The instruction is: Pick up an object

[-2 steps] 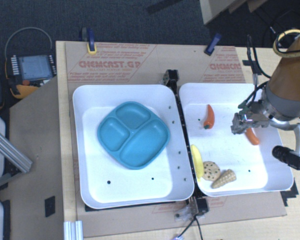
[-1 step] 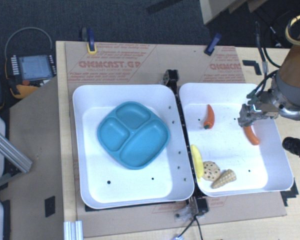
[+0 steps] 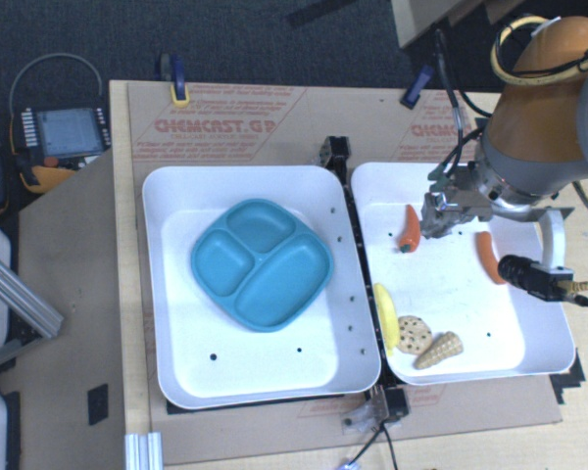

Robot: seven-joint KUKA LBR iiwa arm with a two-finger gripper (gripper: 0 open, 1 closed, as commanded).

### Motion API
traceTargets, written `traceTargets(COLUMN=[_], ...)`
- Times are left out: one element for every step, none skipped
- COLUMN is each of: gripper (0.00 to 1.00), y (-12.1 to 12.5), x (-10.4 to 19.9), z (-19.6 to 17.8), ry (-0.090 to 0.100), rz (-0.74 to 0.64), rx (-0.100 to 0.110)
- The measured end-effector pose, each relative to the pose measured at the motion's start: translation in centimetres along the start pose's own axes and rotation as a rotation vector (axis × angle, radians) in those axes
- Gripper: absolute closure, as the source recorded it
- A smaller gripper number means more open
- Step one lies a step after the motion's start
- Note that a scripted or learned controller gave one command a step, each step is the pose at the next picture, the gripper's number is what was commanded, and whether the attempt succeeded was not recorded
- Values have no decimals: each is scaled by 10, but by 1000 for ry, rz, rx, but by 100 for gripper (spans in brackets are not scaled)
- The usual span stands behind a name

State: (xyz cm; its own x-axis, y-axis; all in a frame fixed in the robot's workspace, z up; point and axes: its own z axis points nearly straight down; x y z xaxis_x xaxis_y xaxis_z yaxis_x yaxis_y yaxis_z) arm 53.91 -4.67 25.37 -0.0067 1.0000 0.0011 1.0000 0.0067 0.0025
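The two-finger gripper (image 3: pixel 443 218) hangs over the upper part of the right shallow white plastic bin (image 3: pixel 529 355). Its dark body hides the fingers from this angle, so I cannot tell how far they are apart, and nothing can be seen between them.

Just beside the gripper, on the side toward the left bin, lies a small orange carrot-shaped toy (image 3: pixel 409 229). Its long axis runs almost up and down in the view, a little tilted, and the darker lower end points toward the near edge of the right bin. It rests on the floor of this bin, not lifted.

On the other side of the gripper a second orange sausage-shaped piece (image 3: pixel 487 257) lies, also with a nearly vertical axis, partly behind a black part of the arm. In the lower part of the right bin there are a yellow banana-shaped toy (image 3: pixel 385 313) against the wall, a round speckled cookie-like piece (image 3: pixel 413 334) touching it, and a beige ribbed cone (image 3: pixel 439 350) pointing to the lower left.

In the left white bin (image 3: pixel 167 262) a blue plastic plate with three compartments (image 3: pixel 263 263) lies, well apart from the right bin's things.
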Motion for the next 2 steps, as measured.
traceTargets(gripper=[100, 100], y=[15, 30], x=[52, 94], z=[-3, 2], ry=[0, -1], rz=[0, 2], rx=[-1, 0])
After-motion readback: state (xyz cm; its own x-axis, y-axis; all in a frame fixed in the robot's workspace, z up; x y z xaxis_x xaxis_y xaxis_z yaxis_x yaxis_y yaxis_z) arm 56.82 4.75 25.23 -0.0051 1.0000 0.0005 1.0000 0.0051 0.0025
